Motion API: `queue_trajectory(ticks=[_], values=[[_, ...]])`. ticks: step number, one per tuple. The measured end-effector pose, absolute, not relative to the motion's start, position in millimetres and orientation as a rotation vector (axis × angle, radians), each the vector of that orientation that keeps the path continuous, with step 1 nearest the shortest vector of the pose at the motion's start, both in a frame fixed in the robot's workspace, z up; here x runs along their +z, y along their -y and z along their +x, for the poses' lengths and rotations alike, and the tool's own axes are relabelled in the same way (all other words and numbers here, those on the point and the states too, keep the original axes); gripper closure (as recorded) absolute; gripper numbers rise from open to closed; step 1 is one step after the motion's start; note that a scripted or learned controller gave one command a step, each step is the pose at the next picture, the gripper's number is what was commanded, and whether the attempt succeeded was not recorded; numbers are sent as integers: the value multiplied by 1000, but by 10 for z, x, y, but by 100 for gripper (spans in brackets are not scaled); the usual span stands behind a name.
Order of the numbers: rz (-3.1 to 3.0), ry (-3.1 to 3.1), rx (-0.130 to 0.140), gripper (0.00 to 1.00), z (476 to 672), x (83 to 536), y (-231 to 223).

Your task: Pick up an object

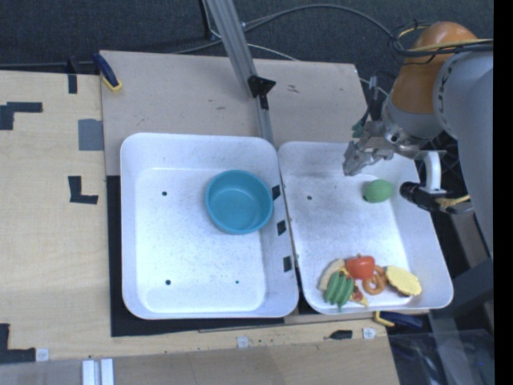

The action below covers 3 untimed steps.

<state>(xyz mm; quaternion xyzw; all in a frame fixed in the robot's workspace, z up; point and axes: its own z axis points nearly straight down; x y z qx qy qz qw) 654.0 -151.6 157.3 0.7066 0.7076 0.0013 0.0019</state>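
Nothing is being carried yet, as far as the view shows: the gripper (355, 164) is hanging over the far part of the right bin (321, 215), and no object is sitting between its fingers. Whether the pincer is spread or pressed together I cannot tell; the tips are reading as a small grey blur against the white floor.

Closest to it is lying a green ball (377, 190), resting on the bin floor just beside and slightly nearer the camera than the tips, apart from them. It looks like the likeliest target, though that is a judgement from nearness alone. A cluster of toy food is sitting in the bin's near right corner: a green pepper (338, 289), a red tomato (361, 265) and a yellow piece (402, 280), touching or nearly touching one another and well apart from the gripper. A blue bowl (238, 201) is standing upright in the left bin (160, 239), toward that bin's right side, also well away.

So the task seems to be in its approach stage. Still remaining: settling over one object, closing on it, and lifting it clear of the floor. The ball's round shape may be making a two-finger pinch prone to slipping if the tips are arriving off-centre.
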Motion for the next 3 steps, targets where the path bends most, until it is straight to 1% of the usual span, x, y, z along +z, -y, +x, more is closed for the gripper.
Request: queue_trajectory(ticks=[1,2,3], values=[[2219,-2220,3,100,6542,1995,1530],[2219,-2220,3,100,6546,2521,1529],[2217,-2225,1,100,6384,2592,1019]])
